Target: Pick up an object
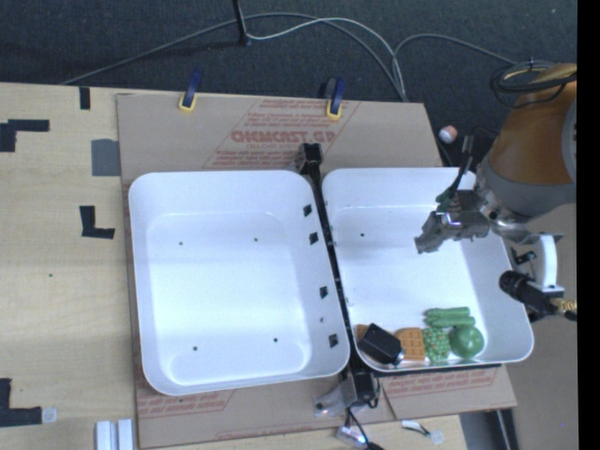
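Pincer: the gripper (433, 240) hangs over the middle of the right bin (394, 190), reaching in from the right below the grey arm (530, 172) with its orange band; whether its fingers are spread or pressed together I cannot tell, the tip being small and dark against the white floor
Held: nothing shows between the fingers, so I judge the pincer to carry nothing
Progress: the pick is not done; every object lies on the bin floor, and what is left is to travel to one, descend, close and lift
Task's things: a row of small objects lies along the near wall of the right bin, well below the pincer and toward the front edge
Black object (381, 344): below and left of the pincer, at the left end of the row, long axis slanting from upper left to lower right
Orange block (409, 342): just right of the black object, touching or nearly so; too small to give an axis
Green textured block (436, 343): almost straight below the pincer, axis unclear
Long green piece (448, 317): nearest the pincer, long axis roughly left to right, tilted slightly
Green ball (467, 341): below and slightly right, round, no long axis
Left bin (150, 204): well to the pincer's left, across the divider (323, 251)
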`<state>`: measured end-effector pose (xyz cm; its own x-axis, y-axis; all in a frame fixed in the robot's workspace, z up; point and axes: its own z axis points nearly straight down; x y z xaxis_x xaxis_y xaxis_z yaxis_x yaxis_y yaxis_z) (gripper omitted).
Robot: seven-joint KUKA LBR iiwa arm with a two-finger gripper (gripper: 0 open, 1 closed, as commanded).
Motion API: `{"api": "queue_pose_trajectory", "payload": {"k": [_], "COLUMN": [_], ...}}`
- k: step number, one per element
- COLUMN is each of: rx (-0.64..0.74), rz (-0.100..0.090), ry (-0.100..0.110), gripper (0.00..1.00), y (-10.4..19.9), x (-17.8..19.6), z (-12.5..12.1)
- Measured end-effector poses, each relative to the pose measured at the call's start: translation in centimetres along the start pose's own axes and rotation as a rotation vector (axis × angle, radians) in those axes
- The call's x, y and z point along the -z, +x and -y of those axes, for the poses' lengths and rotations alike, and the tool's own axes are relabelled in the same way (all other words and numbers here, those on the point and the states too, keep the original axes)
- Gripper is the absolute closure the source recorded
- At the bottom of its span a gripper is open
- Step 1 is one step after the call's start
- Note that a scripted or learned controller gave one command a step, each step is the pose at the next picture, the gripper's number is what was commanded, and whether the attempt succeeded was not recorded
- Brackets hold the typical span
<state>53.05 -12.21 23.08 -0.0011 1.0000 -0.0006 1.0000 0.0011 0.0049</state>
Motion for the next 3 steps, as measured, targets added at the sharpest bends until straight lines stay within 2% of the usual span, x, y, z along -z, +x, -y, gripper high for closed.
{"api": "queue_pose_trajectory", "payload": {"k": [1,3], "rx": [-0.001,0.003], "rz": [0.0,-0.001], "ry": [0.002,0.006], "gripper": [1.0,1.0], "y": [0.0,9.4], "x": [3.5,3.6], "z": [-0.1,-1.5]}}
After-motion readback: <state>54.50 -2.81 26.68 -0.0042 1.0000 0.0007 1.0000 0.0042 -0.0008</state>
